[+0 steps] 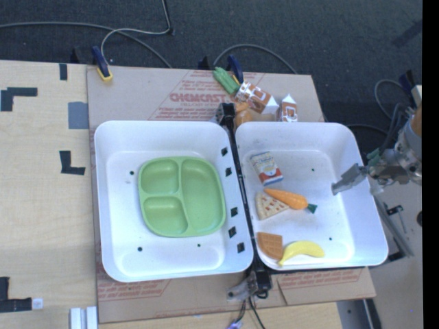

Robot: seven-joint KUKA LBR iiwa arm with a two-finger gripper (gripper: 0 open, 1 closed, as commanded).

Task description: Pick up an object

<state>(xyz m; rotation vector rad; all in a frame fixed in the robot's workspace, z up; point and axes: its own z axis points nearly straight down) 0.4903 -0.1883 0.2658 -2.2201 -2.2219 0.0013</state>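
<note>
At the near edge of the right bin (343,137) a yellow banana (302,251) lies against the front wall, its left end touching an orange waffle-like toy (269,245). Just beyond them sits a pale wedge-shaped piece (270,207) and, resting against its upper side, an orange carrot (288,199) with its green tip pointing right. A little farther back a small carton (267,168) with a red and blue front lies alone on the bin floor.

The left bin (110,149) carries a green divided plate (182,196) with 3 compartments, lying flat near the middle.

The hand (346,179) hangs over the right side of the right bin, reaching in from the arm at the right edge; a grey finger (351,176) slants down to the left, well apart from the carrot and the carton. Nothing shows between its fingers, but how far they stand open I cannot tell.

Beyond the bins, on the cardboard sheet (171,98) covering the surface (34,184), a green toy (226,80) and 2 small brown and white cartons (259,100) (288,108) lie near the back rims. Cables (137,33) run across the dark floor behind
</note>
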